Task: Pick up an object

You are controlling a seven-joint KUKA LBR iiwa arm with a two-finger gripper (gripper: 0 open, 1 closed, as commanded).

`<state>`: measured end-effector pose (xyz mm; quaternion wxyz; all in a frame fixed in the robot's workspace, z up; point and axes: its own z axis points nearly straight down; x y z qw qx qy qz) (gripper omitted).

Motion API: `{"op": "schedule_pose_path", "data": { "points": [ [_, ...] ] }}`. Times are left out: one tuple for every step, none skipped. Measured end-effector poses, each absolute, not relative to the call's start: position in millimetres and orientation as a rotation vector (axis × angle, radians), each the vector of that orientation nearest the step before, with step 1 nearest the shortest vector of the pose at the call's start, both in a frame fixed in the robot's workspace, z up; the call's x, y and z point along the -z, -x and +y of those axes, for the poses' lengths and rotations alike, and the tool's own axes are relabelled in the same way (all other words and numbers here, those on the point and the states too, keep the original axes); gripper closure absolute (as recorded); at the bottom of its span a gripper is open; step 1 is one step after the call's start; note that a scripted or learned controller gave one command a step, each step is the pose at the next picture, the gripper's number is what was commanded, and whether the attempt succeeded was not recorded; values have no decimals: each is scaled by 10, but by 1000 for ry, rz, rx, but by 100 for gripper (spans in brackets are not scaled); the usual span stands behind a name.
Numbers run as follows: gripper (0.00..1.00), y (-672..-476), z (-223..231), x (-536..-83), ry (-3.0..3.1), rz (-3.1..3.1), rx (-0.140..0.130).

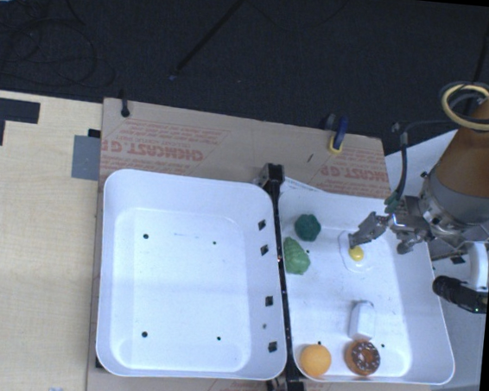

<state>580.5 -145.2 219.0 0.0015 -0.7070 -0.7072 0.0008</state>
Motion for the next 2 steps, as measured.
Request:
{"op": "schedule_pose_path", "data": {
  "points": [
    [0,-5381,-1419,-4013,2229,-2232,13],
    [0,-4735,-1579,-4543,2226,-2221,2]
  ]
}}
